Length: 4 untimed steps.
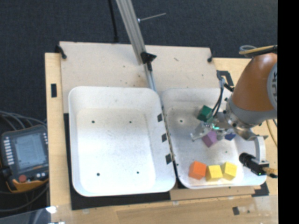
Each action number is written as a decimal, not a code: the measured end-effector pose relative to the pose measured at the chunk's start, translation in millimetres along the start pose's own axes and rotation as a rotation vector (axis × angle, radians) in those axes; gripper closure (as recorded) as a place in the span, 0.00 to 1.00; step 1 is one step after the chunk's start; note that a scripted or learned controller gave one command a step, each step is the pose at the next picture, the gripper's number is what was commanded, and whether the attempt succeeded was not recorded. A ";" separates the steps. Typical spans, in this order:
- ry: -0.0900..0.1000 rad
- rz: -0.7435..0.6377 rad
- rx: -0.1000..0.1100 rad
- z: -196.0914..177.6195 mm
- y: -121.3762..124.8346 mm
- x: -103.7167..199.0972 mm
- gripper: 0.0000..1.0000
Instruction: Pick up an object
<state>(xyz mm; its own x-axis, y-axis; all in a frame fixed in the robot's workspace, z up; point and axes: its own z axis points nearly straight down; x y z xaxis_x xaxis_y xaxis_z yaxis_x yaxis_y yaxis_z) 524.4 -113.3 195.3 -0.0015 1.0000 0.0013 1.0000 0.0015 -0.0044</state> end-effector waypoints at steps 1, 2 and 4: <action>-0.001 0.003 -0.006 -2.3 1.1 -0.3 0.00; -0.002 0.008 0.000 47.5 6.0 7.0 0.00; -0.002 0.010 -0.011 85.3 8.2 4.6 1.00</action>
<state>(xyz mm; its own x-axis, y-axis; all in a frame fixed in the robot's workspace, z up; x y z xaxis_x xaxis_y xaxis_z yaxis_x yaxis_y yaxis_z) 532.2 -108.6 110.0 0.0089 1.0000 -0.0011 0.9999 -0.0089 0.0065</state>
